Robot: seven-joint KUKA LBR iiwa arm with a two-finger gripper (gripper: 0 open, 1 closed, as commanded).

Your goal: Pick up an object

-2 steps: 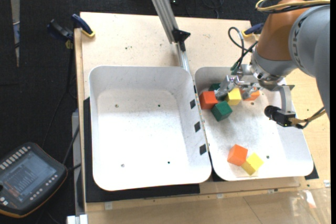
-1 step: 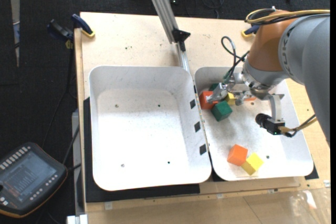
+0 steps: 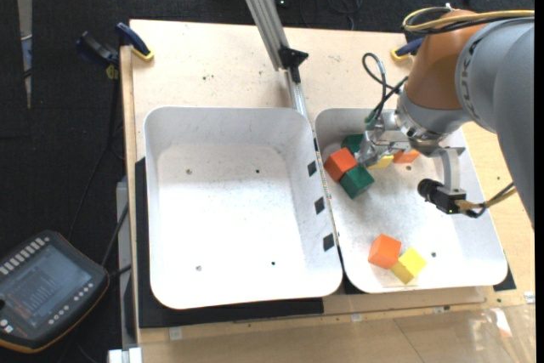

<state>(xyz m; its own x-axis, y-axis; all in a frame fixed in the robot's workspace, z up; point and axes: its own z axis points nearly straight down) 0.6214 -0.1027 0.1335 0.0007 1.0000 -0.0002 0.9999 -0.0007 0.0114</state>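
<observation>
Tool (image 3: 371, 150) low in right bin (image 3: 476, 268), beside orange block (image 3: 341, 162) and green block (image 3: 358, 180); finger state impossible to tell. Nearer front: another orange block (image 3: 384, 251) touching yellow block (image 3: 409, 264).

Orange cube (image 3: 341, 162), green cube (image 3: 358, 181), white bins (image 3: 170, 132)
</observation>
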